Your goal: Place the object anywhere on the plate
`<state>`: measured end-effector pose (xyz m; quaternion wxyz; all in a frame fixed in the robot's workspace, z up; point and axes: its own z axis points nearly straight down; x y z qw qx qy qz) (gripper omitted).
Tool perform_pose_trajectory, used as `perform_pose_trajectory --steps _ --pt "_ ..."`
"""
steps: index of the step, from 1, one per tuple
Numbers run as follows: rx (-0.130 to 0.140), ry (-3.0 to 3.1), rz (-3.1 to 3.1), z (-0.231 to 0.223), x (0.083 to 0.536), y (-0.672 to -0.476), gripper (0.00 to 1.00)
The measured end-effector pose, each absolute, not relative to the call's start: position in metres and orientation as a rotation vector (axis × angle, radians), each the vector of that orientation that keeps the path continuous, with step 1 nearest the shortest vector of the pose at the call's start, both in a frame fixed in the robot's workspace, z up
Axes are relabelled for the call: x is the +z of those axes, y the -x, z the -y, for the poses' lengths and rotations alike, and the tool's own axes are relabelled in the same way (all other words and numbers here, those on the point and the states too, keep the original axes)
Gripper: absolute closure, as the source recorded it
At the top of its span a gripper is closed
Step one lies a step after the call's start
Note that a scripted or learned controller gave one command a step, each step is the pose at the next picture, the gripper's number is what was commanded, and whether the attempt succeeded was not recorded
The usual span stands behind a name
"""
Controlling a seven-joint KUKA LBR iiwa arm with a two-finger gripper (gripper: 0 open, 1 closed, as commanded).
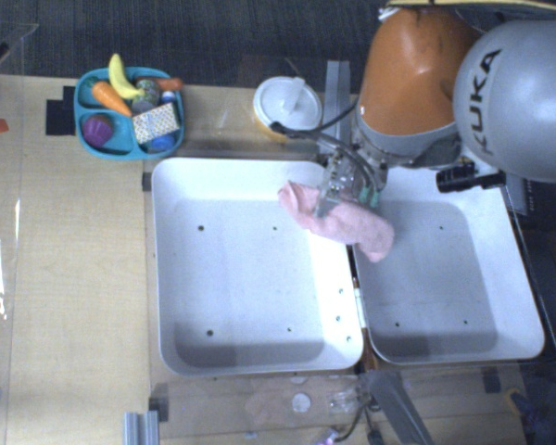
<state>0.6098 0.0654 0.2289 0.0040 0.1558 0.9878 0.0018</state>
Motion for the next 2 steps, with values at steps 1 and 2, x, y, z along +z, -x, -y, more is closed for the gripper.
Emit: perform_pose_trajectory --steps 1,2 --pt "0.006 -0.004 -3.133 -0.1075 0.2277 -0.5824 1.0" --pt "0.006 -0.003 -3.132 -0.1074 0.2281 -0.5826 0.0"
